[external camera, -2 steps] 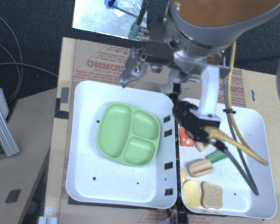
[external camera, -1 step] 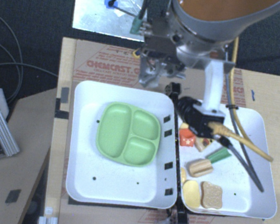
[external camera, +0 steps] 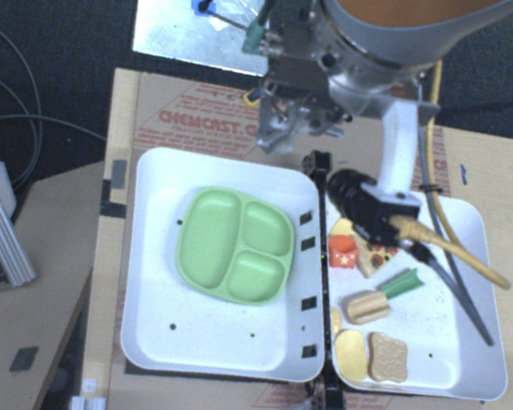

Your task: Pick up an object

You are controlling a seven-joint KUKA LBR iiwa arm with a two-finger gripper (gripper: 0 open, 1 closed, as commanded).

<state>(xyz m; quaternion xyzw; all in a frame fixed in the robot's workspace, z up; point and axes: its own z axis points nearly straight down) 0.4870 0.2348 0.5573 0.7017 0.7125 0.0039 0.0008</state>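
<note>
Arm [external camera: 380, 70] comes in from the top right, wrist low, gripper [external camera: 282, 135] pointing down over the cardboard sheet [external camera: 197, 120], just past the far rim of the left bin [external camera: 149, 331]. Can't tell whether the gripper is spread or closed, the view is too cluttered there.

Counts:
- 2 white bins; right bin [external camera: 462, 361] sits down-right of the gripper.
- 1 green three-section plate [external camera: 235, 244] in the left bin, directly below the gripper in view, well apart from it.
- All the toy food is in the right bin, down-right of the gripper, none touching it:
  - 1 red piece [external camera: 344, 250]
  - 1 small yellow piece [external camera: 341, 228] just above the red piece
  - 1 green piece [external camera: 403, 283]
  - 1 bun [external camera: 366, 307]
  - 1 toast slice [external camera: 389, 357]
  - 1 yellow disc [external camera: 352, 355] touching the toast
</note>
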